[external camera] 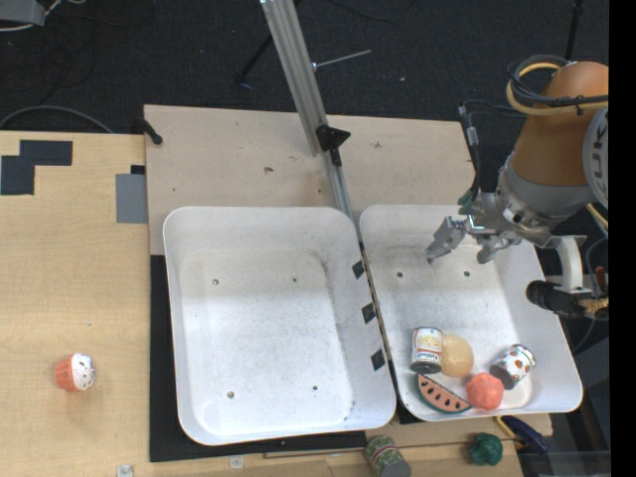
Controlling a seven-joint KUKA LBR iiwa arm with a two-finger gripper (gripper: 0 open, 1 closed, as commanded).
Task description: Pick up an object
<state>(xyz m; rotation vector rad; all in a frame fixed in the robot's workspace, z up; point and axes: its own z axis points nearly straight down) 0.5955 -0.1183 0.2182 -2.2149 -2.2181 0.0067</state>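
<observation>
My end effector (463,238) hangs spread open and empty over the far part of the right bin (542,391), so I judge the approach step is in hand. The candidate objects cluster at that bin's near end: a small can (427,348), a yellowish ball (457,356), a watermelon slice (440,395), and a red ball (486,390). The next move calls for travel nearward and descent over one object.
</observation>
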